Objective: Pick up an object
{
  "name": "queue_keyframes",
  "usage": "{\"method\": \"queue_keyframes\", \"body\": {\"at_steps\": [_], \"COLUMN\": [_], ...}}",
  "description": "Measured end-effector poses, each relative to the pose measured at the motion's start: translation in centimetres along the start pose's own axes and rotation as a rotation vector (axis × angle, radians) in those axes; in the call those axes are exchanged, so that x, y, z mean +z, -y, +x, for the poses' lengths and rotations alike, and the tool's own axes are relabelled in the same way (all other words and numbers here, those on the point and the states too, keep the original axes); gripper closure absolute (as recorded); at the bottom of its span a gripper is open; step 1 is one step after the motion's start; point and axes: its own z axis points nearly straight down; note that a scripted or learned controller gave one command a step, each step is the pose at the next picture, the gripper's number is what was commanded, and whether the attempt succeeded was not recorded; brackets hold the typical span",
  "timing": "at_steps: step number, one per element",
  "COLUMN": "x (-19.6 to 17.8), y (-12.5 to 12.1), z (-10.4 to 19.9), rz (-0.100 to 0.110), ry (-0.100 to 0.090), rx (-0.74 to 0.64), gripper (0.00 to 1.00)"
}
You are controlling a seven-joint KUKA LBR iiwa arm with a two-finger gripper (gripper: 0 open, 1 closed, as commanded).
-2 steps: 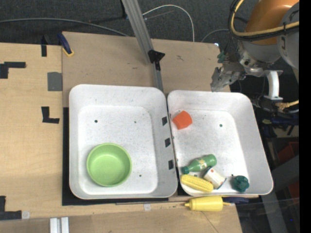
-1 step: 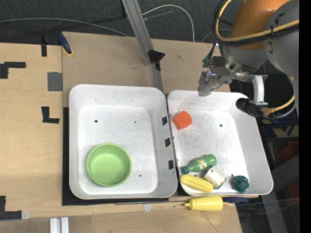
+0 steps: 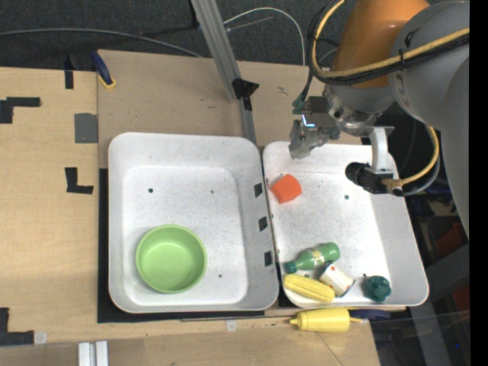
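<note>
Two bins: left bin (image 3: 122, 204) holds one green bowl (image 3: 171, 258); right bin (image 3: 396, 235), five objects; tool (image 3: 305, 142) state indiscernible.

Single fixed camera, mounted above the desk (image 3: 175, 90), looking down at a slant. Both white bins sit in frame: left bin (image 3: 183, 155), right bin (image 3: 381, 227). Arm (image 3: 427, 44) enters from frame right. Medium distance; desk edges and dark floor beyond visible at top.
</note>
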Motion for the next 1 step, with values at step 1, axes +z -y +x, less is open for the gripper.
{"method": "queue_keyframes", "body": {"at_steps": [1], "x": [1.69], "y": [0.45], "z": [4.85], "rz": [0.001], "ry": [0.000], "rx": [-0.001], "gripper": [1.00]}}
